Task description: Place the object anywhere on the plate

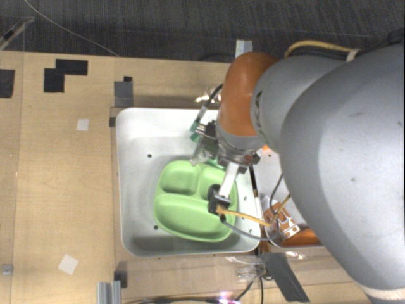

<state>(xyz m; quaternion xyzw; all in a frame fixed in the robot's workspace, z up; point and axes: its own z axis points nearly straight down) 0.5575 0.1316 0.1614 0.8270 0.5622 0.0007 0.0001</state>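
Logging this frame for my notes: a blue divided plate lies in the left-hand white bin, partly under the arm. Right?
Not quite: the camera view shows the divided plate is green, not blue. It does lie in the left-hand white bin, partly under the arm.

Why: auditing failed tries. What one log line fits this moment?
arm over left bin | green plate in left bin, partly under arm | grasp: cannot tell

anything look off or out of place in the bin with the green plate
Nothing looks spilled or damaged. The green plate lies slightly askew in the white bin, turned against its walls and crowded toward the view's right side, partly under the arm.
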